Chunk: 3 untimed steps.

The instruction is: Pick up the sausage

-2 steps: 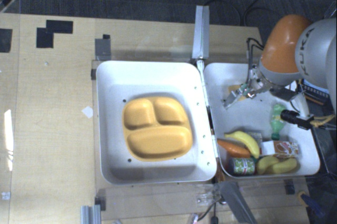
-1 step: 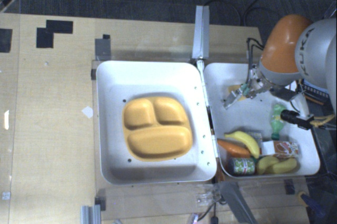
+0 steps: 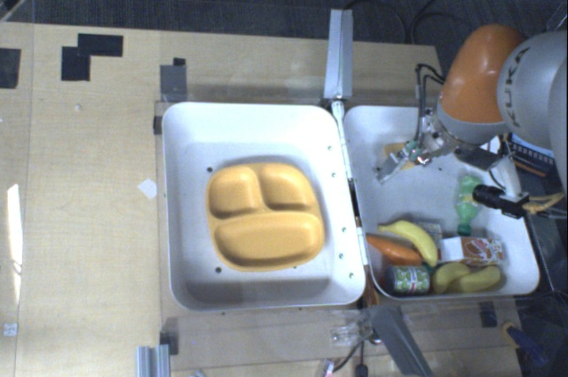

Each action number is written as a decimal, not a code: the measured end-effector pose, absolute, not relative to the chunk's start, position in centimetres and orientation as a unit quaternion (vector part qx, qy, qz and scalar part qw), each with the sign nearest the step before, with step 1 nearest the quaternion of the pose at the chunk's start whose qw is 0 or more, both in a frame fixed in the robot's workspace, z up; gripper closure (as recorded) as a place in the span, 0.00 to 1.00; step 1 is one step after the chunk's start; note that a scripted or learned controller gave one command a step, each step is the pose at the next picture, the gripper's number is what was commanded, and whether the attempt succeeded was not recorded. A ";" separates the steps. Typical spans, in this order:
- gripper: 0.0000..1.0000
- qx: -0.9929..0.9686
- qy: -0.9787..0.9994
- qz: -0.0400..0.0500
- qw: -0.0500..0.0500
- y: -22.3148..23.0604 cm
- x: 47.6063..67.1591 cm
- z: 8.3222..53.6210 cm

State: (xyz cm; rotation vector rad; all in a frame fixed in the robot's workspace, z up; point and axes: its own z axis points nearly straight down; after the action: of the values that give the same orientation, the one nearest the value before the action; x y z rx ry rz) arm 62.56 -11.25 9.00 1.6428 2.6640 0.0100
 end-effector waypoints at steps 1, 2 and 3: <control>0.00 0.525 0.851 0.003 0.006 -11.3 62.6 9.0; 0.00 0.525 0.851 0.003 0.006 -11.3 62.6 9.0; 0.00 0.428 0.904 0.003 0.006 -14.3 61.9 9.0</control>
State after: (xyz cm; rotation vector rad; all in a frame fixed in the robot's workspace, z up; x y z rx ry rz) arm 61.91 -14.34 9.00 1.3401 2.8271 0.0086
